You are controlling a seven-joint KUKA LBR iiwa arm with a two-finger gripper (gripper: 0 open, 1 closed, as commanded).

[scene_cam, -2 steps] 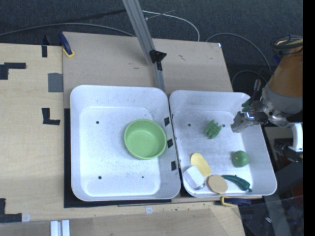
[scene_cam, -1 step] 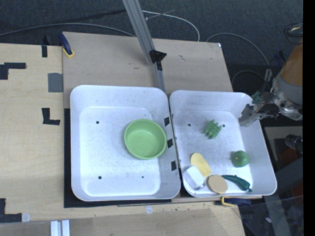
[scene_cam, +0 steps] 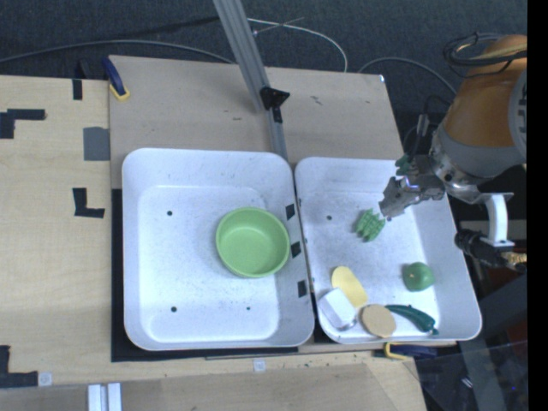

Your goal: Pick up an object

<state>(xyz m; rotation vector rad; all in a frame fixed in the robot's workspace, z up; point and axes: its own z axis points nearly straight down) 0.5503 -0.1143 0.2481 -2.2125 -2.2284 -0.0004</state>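
A pale wooden desk [scene_cam: 197, 118] on dark carpet carries two shallow white plastic bins. The left bin [scene_cam: 154, 229] holds a round green bowl [scene_cam: 252, 242]. In the right bin [scene_cam: 445, 306], the gripper [scene_cam: 392, 205], grip state unclear, hovers beside a small green ridged toy [scene_cam: 370, 225]; the far end lies open.

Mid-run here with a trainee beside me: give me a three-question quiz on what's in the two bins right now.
1. True or false: the round green plastic bowl sits in the left white bin.
2. Which item lies closest to the gripper? A) round tan disc B) small green ridged toy C) green ball
3. Fill in: the pale yellow oval piece lies in the ___ white bin.

Key: 1 true; 2 B; 3 right.
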